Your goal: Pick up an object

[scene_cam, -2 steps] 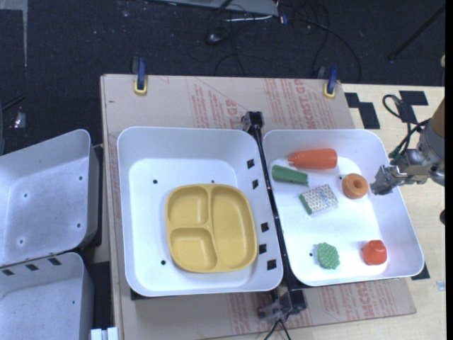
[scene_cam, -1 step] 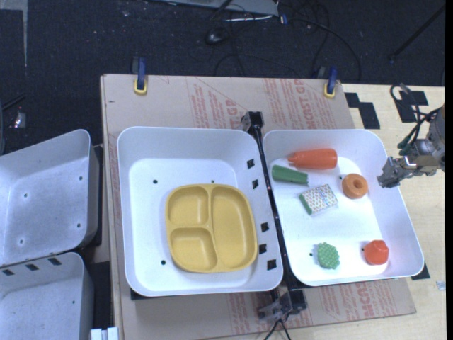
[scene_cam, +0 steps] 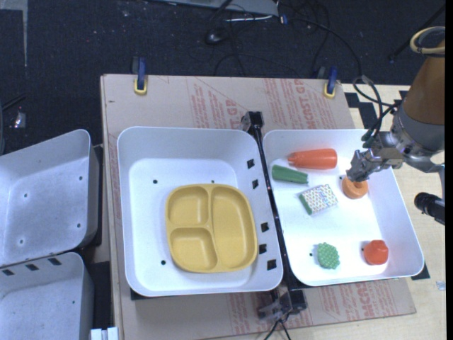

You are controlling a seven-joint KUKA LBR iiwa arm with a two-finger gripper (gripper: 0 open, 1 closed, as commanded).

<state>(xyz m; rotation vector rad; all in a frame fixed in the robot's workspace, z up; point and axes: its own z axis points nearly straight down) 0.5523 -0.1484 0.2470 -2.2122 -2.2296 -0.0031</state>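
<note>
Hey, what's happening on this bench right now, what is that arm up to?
A grey robot arm with an orange band reaches in from the right, and its gripper sits low over a small orange round object in the right white bin. Whether it has hold of that object is unclear. Also in that bin lie an orange carrot-shaped toy, a green block, a checkered green-and-white piece, a green bumpy toy and a red-orange piece. The left white bin holds a yellow divided plate.
</note>
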